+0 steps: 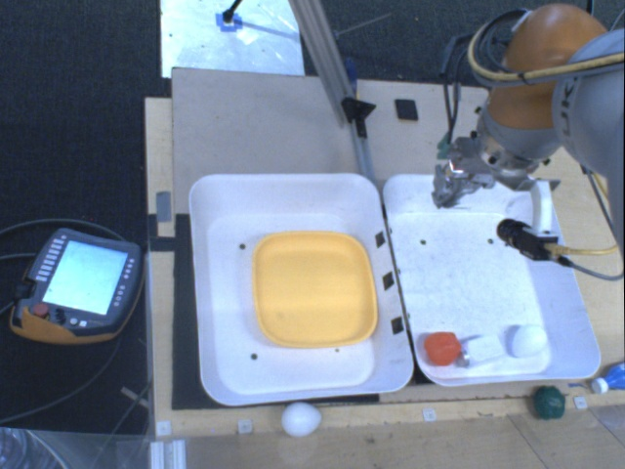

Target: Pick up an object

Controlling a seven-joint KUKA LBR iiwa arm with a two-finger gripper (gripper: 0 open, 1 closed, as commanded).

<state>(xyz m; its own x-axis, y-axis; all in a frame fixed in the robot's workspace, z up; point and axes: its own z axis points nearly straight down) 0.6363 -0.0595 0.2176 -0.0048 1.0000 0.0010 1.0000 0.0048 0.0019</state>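
nearest the lens, at the bottom edge, a white egg-shaped object (301, 419) lies on the counter (459, 428) just outside the left bin (220, 281), with a dark green ball (548, 402) further right, also outside the bins.

gripper (451, 186) sits at the far left corner of the right bin (469, 281), low over the rim; whether it is open or closed cannot be told at this slant, and nothing is seen held in it. just behind it rises the grey wrist and the orange band of the arm (542, 37), and a black cable connector (520, 236) lies close by to the right.

outward from there, the right bin's floor is bare white through the middle. its things lie along the near wall, well apart from the gripper: a red object (441, 349), a small clear or white piece (479, 350) touching it, and a white ball (528, 341) beside that. in the left bin rests a yellow plate (315, 287). off to the far left sits a teach pendant (78, 283).

judging by this, the pick is not yet done: no object is lifted, and the likely candidates are all at the opposite side of the bin, so reach, descent, closing and lift all remain.

hard to make out: the fingertips, the exact shape of the pale piece by the red object, and a blue thing (612, 378) cut off at the right edge.
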